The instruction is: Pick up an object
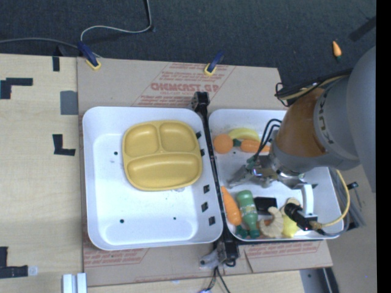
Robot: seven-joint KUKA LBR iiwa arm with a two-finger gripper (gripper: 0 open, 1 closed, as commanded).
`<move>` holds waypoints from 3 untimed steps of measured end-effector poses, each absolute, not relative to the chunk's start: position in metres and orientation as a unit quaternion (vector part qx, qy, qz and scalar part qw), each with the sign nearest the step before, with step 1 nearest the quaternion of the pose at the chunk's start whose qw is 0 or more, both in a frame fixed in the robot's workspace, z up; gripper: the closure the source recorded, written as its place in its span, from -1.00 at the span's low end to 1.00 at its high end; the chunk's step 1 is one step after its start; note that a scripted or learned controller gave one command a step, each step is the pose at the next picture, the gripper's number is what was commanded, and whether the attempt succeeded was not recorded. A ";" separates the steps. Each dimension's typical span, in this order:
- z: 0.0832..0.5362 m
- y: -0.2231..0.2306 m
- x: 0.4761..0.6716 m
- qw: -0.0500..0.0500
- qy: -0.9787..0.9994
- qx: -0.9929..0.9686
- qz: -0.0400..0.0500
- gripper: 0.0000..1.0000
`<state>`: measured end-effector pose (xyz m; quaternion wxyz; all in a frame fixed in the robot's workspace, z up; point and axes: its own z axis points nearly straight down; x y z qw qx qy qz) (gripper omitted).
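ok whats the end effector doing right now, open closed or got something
end effector: cannot be told from this view; it sits low over the right bin, near the green bottle and the carrot.

A brown cardboard sheet (177, 87) with red print covers the desk (33, 163) under both bins. Two yellow-and-blue clamps (90, 58) pin the sheet at its far edge, one near the far left corner and the other (213, 66) near the middle. Black tape marks (61, 144) dot the bare wooden desk to the left. A thin cable (116, 29) trails across the dark floor (244, 23) beyond the far edge.
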<state>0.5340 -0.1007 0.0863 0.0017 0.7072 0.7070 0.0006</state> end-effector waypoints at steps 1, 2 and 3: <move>0.086 -0.103 0.598 0.003 0.708 0.707 0.002 -1.00; 0.096 -0.104 0.598 0.002 0.707 0.707 0.001 1.00; 0.096 -0.104 0.598 0.003 0.707 0.707 0.001 -1.00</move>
